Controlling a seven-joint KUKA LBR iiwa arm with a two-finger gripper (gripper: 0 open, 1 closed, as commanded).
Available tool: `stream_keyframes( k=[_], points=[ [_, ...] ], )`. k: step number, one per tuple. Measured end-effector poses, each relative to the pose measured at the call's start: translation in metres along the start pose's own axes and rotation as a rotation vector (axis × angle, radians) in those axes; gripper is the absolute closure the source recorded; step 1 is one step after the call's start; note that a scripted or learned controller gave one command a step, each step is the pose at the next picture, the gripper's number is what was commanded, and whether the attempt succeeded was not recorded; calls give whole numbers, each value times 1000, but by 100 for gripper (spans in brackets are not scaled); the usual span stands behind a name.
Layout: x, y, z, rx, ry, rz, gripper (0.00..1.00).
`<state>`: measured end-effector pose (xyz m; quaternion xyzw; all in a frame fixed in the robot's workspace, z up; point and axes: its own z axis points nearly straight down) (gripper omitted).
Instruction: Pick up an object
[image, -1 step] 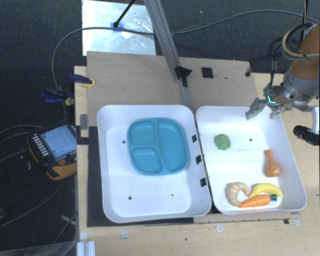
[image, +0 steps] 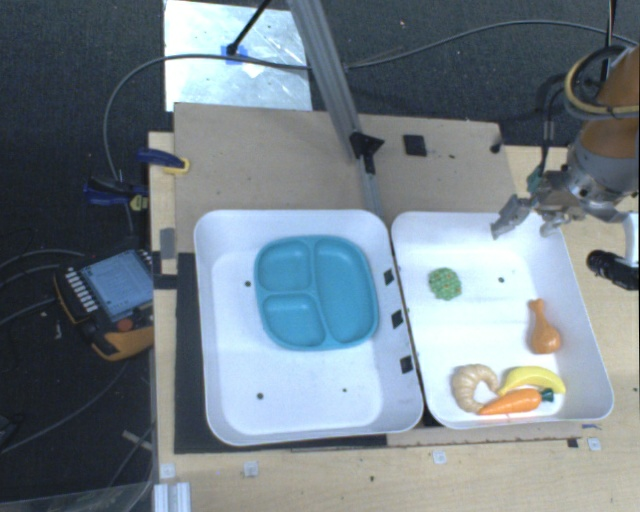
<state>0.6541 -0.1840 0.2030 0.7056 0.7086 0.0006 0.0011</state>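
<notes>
With the claw (image: 530, 214) seen spread and gripping nothing over the right bin's (image: 590, 330) far rim, the broccoli (image: 445, 283), lower-left of it, could be missed or nudged away by a misjudged descent.

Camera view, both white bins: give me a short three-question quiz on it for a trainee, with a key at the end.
1. True or false: the blue divided plate lies in the same bin as the banana.
2. Which item lies farthest from the other items in the right bin? A) green broccoli B) carrot C) croissant
3. Fill in: the gripper is over the right bin's ____ edge.

Key
1. False; the plate is in the left bin.
2. A; the broccoli sits alone, while carrot, croissant and banana cluster at the near corner.
3. Far; it holds nothing.
</notes>
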Motion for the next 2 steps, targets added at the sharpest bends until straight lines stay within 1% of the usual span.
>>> stream_keyframes(
  k=[1, 2],
  points=[
    [6, 4, 43, 2, 0, -3, 0],
    [3, 13, 91, 2, 0, -4, 0]
  ],
)
